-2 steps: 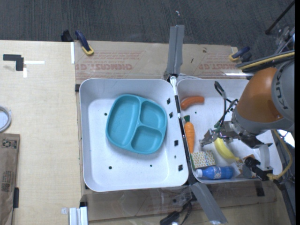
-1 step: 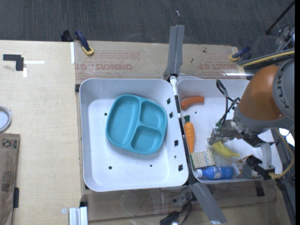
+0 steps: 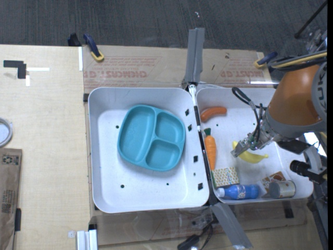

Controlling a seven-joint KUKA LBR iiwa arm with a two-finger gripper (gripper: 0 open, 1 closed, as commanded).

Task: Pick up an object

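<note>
In the right bin (image 3: 227, 130) lie an orange sausage (image 3: 213, 112), a carrot (image 3: 209, 148), a yellow banana (image 3: 256, 158), a speckled sponge (image 3: 225, 176), a blue bottle (image 3: 241, 192) on its side and a small can (image 3: 280, 188). My gripper (image 3: 243, 149) is low in this bin, right at the banana's left end and partly covering it. Whether it touches the banana is unclear. The grey arm with its orange band (image 3: 296, 100) comes in from the right above it.
A teal divided plate (image 3: 152, 137) sits in the left bin (image 3: 104, 171). A grey divider (image 3: 195, 56) rises between the bins at the back. Clamps (image 3: 93, 48) hold the cardboard behind. A tape roll (image 3: 3, 133) lies at the far left.
</note>
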